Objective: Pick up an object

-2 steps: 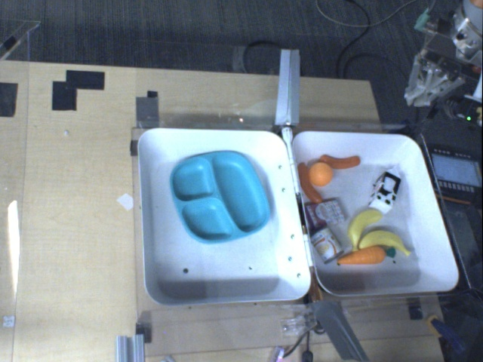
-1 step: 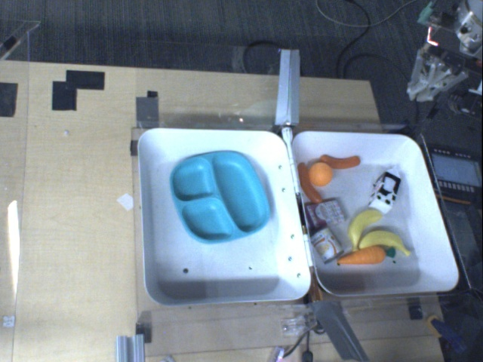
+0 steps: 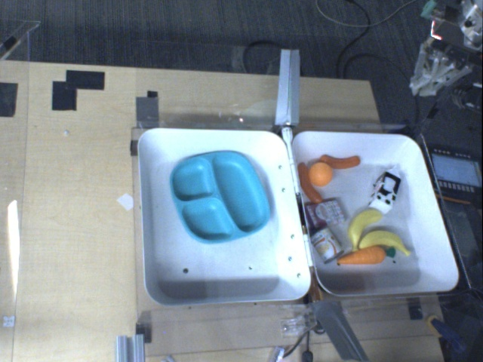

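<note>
The right bin (image 3: 430, 202) holds a small orange ball (image 3: 321, 174) and a curved orange piece (image 3: 341, 161) at its far left. A black-and-white toy (image 3: 386, 191) lies near the middle. Two yellow bananas (image 3: 375, 232) and an orange carrot (image 3: 362, 257) lie toward the front. Two small printed packets (image 3: 329, 214) rest along the left wall. My gripper (image 3: 437, 75) hangs at the top right, beyond the far right corner of that bin and well away from every object.
The left bin (image 3: 158, 262) holds a blue divided plate (image 3: 220, 194). A metal post (image 3: 289, 89) stands behind the seam between the bins. Cables (image 3: 355, 10) lie on the dark floor at the back. Bare wooden bench (image 3: 68, 225) stretches to the left.
</note>
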You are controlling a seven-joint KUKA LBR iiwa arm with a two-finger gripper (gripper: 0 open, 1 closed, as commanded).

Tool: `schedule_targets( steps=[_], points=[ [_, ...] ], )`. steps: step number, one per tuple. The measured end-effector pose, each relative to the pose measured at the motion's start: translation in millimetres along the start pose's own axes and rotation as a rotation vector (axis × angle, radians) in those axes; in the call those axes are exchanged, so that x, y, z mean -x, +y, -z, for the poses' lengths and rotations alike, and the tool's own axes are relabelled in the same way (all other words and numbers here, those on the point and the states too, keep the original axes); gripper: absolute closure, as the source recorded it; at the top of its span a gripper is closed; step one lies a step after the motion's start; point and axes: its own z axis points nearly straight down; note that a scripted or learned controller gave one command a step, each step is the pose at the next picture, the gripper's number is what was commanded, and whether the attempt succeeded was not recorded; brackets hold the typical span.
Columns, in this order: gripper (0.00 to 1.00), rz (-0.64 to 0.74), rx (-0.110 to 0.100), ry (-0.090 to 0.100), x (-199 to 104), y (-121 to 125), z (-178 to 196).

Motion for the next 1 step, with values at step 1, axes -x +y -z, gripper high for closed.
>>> schedule_targets(
  steps=[1],
  points=[
    [1.0,0.005,0.006,0.001,-1.0,1.0,12.2]
  ],
)
